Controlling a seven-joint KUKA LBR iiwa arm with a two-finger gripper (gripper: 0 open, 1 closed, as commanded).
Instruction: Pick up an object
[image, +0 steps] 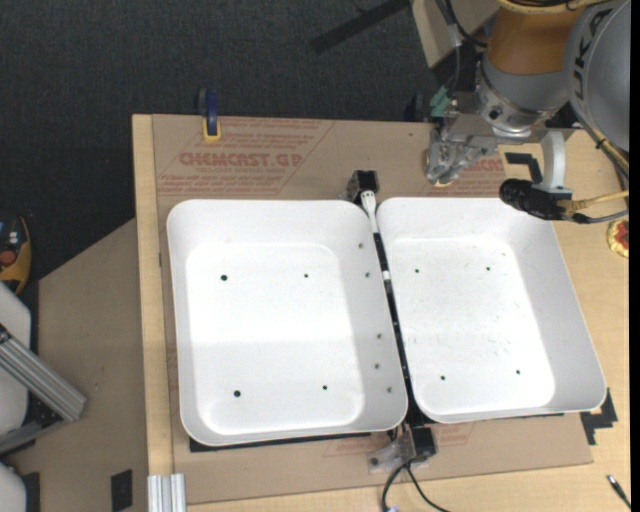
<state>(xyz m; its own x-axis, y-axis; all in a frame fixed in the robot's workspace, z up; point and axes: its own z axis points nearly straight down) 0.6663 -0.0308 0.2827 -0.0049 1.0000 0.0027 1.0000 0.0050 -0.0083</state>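
My gripper (451, 168) hangs over the bench just behind the far rim of the right bin (560, 300), near that bin's far left corner. It is raised above the brown board and touches nothing that I can make out. The grey wrist with its orange band (530, 40) comes in from the upper right. The left bin (180, 300) lies beside the right one, their rims meeting along a black strip (385, 290). Bare white floors with a few small dark dots are what both bins present.
A black clamp (362, 185) sits at the far end of the seam between the bins, and another clip (412, 445) at its near end. A black bracket (535, 197) with cables overhangs the right bin's far rim. A blue clamp (209, 110) holds the board's far left edge.
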